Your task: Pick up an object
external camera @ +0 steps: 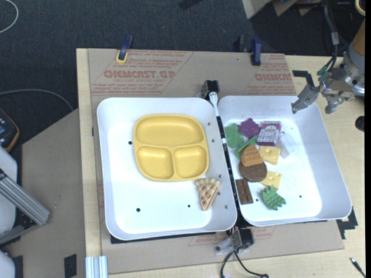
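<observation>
A heap of toy food lies in the right bin (324, 172): a purple grape bunch (249, 127), a green leaf (233, 136), a red and white packet (269, 133), a cheese wedge (270, 154), a brown cookie (253, 171), a dark chocolate bar (244, 191) and a green leafy piece (272, 198). A waffle slice (207, 193) rests in the left bin (116, 178). My gripper (317, 104) hangs over the right bin's far right corner, well apart from the food. Its fingers are open and nothing is between them.
A yellow three-compartment plate (171, 146) sits in the middle of the left bin. Both bins rest on a cardboard sheet (145, 68) held by clamps (123, 51) at the back. A small yellow cheese piece (272, 179) lies beside the cookie.
</observation>
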Motion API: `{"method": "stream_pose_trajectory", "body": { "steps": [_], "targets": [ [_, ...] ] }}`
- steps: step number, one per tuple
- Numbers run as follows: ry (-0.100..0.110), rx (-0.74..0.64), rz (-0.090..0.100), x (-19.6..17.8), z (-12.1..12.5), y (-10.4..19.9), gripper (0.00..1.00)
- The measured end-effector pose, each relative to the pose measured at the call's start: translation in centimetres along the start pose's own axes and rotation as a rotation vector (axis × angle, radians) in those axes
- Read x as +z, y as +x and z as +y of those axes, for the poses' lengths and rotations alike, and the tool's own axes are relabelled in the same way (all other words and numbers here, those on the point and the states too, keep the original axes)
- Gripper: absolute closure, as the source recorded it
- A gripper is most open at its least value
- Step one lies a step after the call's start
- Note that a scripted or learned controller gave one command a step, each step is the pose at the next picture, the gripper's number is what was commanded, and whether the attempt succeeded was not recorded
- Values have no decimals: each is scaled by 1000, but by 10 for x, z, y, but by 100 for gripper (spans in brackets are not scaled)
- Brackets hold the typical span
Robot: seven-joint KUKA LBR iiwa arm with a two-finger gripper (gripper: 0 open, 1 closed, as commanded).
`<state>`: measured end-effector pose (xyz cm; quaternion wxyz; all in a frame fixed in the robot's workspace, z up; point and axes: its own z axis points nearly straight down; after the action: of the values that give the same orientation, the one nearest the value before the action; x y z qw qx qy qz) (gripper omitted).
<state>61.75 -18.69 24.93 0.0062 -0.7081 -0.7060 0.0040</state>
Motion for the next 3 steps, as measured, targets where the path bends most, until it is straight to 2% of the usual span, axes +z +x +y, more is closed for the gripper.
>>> {"method": "stream_pose_trajectory", "body": {
  "steps": [1,2,3],
  "targets": [
    [-14,-3,-3,-8,2,1,0],
    [-9,-2,-2,43,-4,-7,0],
    [-8,-4,-1,95,-1,3,0]
  ]
}}
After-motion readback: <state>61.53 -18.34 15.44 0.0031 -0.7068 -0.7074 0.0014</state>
